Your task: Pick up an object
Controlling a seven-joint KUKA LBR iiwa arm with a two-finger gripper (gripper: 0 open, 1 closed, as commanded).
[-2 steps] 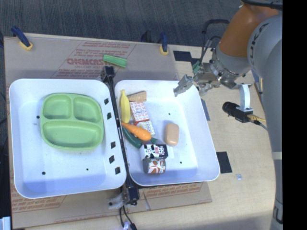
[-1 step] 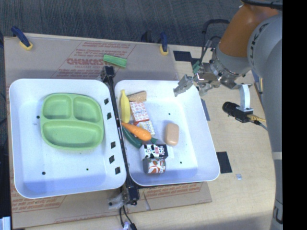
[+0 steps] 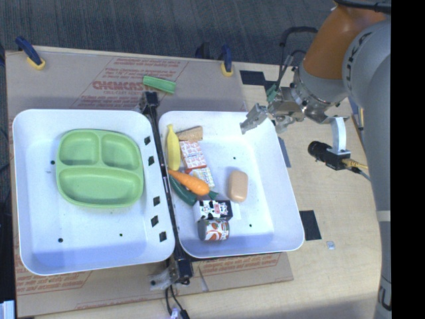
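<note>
Tool above right bin's far right corner

Tool (image 3: 255,120) state: cannot tell. Carrot (image 3: 189,181) lies in right bin (image 3: 282,198), left side. Cardboard (image 3: 126,78) printed "CHEMCAST" in red, far left.

Arm: grey KUKA arm with an orange band above the wrist (image 3: 339,35); enters from the upper right; wrist angled down and to the left
Gripper: grey metal two-finger gripper (image 3: 254,120); extends leftward from the wrist; tip low and tilted; nothing seen between its fingers
Wrist: dark cables loop around the wrist housing
</note>
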